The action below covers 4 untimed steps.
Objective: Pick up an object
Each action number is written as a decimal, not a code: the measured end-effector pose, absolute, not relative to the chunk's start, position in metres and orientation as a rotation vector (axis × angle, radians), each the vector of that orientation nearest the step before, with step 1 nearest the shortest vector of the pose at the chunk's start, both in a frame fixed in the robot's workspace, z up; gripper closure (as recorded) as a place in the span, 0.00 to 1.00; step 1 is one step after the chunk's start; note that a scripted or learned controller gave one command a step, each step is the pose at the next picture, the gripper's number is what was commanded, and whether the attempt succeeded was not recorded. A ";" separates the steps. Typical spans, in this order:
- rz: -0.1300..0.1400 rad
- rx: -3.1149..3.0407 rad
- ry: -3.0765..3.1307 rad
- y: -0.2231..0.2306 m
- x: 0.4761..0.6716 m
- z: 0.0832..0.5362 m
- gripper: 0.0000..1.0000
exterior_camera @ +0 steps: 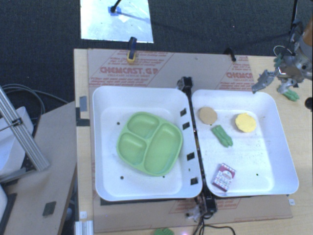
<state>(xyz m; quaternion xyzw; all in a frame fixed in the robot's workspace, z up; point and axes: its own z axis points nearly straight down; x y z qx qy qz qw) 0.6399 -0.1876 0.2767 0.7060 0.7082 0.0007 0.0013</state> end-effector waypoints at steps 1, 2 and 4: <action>-0.009 2.230 2.227 -0.198 0.589 0.154 0.00; -0.003 2.219 2.228 -0.206 0.611 0.080 0.00; 0.004 2.212 2.234 -0.128 0.615 0.084 1.00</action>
